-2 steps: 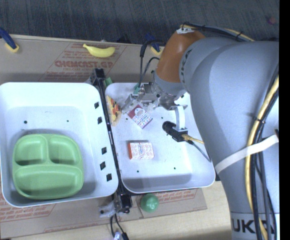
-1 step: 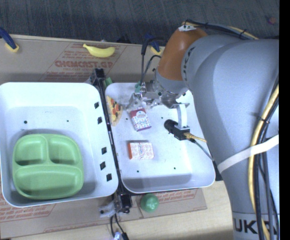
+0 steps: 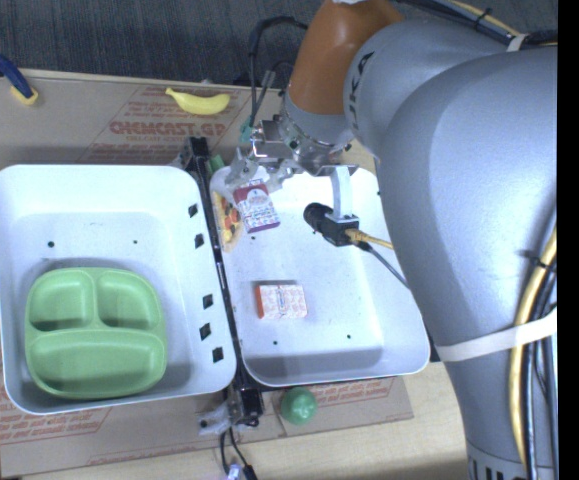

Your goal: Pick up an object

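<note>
Camera view shows the gripper (image 3: 259,173) low in the right bin (image 3: 369,298), over a small red-and-white packet (image 3: 256,208) by the bin's far left wall; I cannot tell its state; next, I think, comes a firm pinch and lift.

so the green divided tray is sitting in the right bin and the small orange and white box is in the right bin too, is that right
Not quite. The camera view shows the green divided tray in the left bin, not the right one. The small orange and white box is indeed in the right bin.
</note>
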Available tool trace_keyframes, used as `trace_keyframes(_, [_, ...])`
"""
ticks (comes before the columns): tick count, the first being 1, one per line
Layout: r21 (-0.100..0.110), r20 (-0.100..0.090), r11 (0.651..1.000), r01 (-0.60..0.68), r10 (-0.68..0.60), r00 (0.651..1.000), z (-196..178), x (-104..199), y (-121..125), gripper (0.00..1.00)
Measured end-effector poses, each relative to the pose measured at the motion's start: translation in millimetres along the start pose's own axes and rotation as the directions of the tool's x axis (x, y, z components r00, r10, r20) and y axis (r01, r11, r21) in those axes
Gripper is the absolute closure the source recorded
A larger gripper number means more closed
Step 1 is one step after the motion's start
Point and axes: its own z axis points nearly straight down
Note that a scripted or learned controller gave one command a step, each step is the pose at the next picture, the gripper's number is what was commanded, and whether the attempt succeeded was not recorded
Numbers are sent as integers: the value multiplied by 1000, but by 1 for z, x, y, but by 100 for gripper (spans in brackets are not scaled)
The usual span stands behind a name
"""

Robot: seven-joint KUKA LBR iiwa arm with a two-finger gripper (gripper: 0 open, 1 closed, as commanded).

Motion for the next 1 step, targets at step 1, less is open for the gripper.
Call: trace_keyframes(1, [3, 2, 1000, -3, 3, 1000, -43, -29, -86, 100])
